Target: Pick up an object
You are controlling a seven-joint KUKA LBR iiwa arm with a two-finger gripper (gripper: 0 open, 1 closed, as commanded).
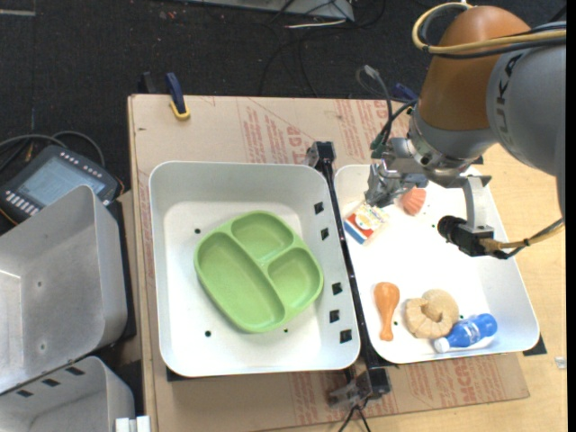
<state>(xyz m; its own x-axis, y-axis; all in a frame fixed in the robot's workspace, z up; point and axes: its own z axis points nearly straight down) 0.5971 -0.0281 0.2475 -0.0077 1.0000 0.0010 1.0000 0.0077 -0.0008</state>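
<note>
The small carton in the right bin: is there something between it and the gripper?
Nothing visible is in the way. The gripper hangs just above the small carton, near the right bin's far left corner. The pink toy lies beside the gripper, not under it.

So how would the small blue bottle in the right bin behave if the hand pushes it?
The blue bottle lies on its side, so its round body would probably roll. It looks small and plastic, likely light and a bit slippery. It touches the bagel-like toy, which might block or shift.

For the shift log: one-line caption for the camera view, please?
Gripper low over the right bin beside a small carton; green tray in the left bin.
</note>
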